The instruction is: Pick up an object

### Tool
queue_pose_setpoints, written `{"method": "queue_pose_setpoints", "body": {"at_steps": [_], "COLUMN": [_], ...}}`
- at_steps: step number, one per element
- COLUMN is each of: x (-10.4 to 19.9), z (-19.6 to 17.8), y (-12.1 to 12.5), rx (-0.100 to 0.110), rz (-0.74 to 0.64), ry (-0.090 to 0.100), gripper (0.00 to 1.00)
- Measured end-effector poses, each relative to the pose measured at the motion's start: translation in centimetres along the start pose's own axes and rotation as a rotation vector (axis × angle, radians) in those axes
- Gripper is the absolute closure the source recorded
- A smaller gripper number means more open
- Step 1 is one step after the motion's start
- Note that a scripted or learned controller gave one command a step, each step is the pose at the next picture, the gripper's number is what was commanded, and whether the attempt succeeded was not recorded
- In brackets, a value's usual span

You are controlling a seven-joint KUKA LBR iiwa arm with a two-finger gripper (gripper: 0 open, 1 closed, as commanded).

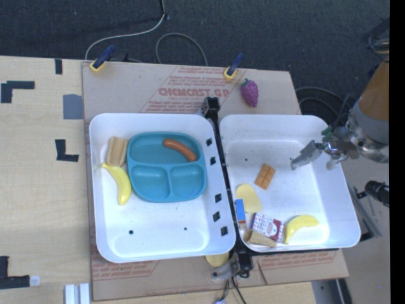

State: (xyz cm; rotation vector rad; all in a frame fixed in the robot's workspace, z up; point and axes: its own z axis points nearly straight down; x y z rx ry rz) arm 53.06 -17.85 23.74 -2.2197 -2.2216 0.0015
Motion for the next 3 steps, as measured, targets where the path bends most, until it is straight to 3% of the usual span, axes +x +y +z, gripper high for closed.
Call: {"method": "queue_pose_setpoints", "body": {"at_steps": [1, 2, 3], "x": [5.8, 5.0, 4.9], "z": [8.1, 15.6, 14.0], "y": [5.4, 6.3, 6.5], "rx": [0.003, -0.002, -0.008], "rz": [-0.007, -0.001, 0.000], "ry": [0.002, -0.003, -0.005], "gripper": [0.00, 0.00, 1.00]}}
